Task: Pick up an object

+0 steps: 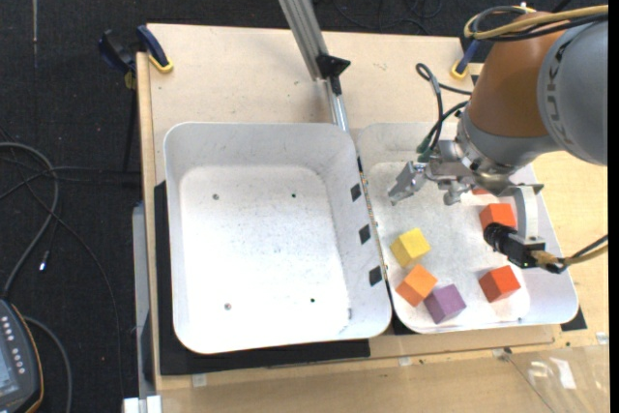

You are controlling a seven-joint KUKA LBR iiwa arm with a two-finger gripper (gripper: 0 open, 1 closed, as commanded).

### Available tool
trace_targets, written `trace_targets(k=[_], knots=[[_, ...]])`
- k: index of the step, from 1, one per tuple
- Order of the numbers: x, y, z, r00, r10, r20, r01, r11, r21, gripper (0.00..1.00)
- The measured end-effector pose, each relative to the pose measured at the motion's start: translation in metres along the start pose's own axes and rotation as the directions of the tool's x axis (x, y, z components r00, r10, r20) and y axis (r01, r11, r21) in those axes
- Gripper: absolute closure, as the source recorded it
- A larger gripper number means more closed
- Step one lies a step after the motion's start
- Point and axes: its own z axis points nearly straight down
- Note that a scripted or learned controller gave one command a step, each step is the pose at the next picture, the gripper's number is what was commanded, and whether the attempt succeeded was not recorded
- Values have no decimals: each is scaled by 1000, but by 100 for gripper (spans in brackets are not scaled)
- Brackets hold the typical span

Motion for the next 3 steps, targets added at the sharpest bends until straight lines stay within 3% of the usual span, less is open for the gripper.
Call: trace_targets(k=[1, 2, 3], knots=[[20, -27, 5, 1000, 4, 1, -4, 1000, 9, 0], [-12, -31, 5, 1000, 12, 4, -12, 1000, 7, 0], [-38, -13, 107, 1000, 10, 3, -10, 1000, 6, 0]])
